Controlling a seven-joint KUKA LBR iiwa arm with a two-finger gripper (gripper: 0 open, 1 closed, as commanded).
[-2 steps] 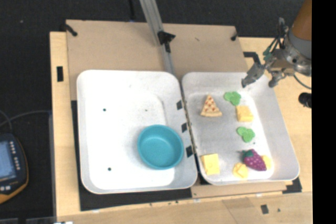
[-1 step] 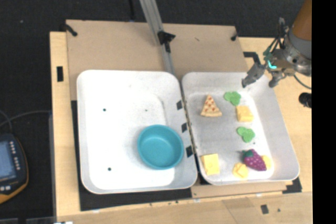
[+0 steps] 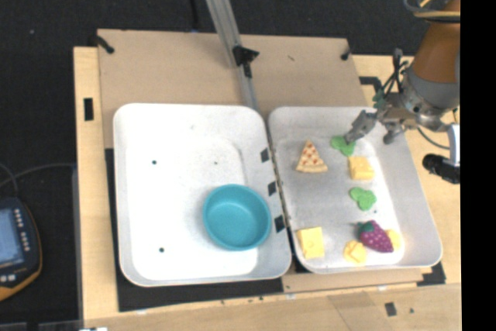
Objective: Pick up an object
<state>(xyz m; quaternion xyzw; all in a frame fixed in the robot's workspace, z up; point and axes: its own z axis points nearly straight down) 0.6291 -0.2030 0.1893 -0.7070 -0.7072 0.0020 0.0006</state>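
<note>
Fingers (image 3: 375,128) spread above right bin (image 3: 411,190), near green toy (image 3: 342,143).

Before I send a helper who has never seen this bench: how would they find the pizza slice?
Take the right-hand white bin. The pizza slice lies near its left wall toward the far end, left of the green and yellow pieces. It alone is a tan triangle with red dots.

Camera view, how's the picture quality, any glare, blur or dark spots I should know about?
Camera view: lighting is even and soft, the two white bins look bright and slightly washed out; the blue bowl and pizza slice toy are fairly sharp; the gripper looks a little blurred, small details there are hard to read; the floor around the bench is very dark.
</note>
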